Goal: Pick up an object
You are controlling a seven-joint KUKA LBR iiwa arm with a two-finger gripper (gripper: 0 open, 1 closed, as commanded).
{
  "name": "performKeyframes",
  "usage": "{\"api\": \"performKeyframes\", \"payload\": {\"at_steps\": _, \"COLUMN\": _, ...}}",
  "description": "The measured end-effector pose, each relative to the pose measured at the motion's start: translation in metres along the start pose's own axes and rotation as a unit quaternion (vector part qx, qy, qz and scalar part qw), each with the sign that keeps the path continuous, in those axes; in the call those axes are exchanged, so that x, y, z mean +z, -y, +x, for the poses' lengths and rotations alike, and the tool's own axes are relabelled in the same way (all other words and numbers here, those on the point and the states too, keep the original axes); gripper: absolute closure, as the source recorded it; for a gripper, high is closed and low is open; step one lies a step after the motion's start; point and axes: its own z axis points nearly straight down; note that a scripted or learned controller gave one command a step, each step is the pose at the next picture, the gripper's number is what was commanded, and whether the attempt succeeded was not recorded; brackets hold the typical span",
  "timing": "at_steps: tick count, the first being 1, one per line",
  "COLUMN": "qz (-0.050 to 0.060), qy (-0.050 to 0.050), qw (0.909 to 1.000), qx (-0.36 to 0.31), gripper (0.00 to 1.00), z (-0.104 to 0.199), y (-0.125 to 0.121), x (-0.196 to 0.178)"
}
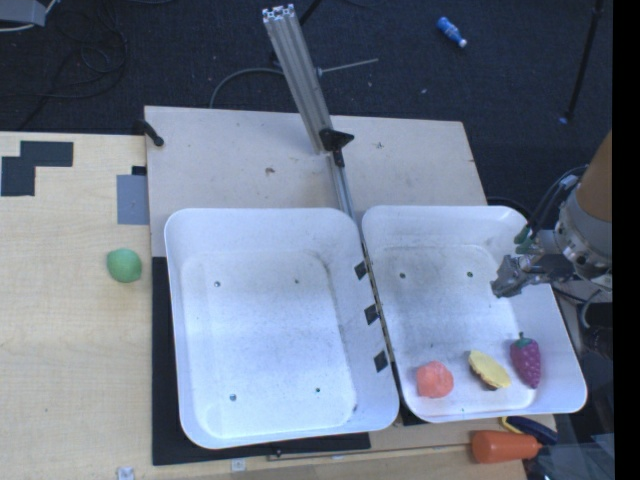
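Three toy foods lie along the front of the right bin (pixel 440 230): an orange-red round piece (pixel 434 379), a yellow piece (pixel 489 369) and a purple grape bunch (pixel 526 359). My gripper (pixel 509 280) reaches in over the bin's right side, a little behind and above the grape bunch. Nothing shows between its fingers. The arm's wrist sits at the right edge of the view.
The left bin (pixel 200 238) stands beside the right one, joined by black clips. A green ball (pixel 124 265) rests on the wooden bench to the left. An orange object (pixel 503 446) lies in front of the right bin. A metal rail (pixel 305 78) slants behind.
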Motion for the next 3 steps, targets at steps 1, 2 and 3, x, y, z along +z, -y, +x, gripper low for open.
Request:
{"api": "performKeyframes", "payload": {"at_steps": 1, "qz": 0.002, "qy": -0.001, "qw": 1.0, "qx": -0.001, "gripper": 1.0, "z": 0.056, "y": 0.002, "x": 0.012}}
{"api": "performKeyframes", "payload": {"at_steps": 2, "qz": 0.002, "qy": -0.001, "qw": 1.0, "qx": -0.001, "gripper": 1.0, "z": 0.098, "y": 0.002, "x": 0.014}}
{"api": "performKeyframes", "payload": {"at_steps": 3, "qz": 0.002, "qy": 0.0, "qw": 1.0, "qx": -0.001, "gripper": 1.0, "z": 0.139, "y": -0.005, "x": 0.019}}
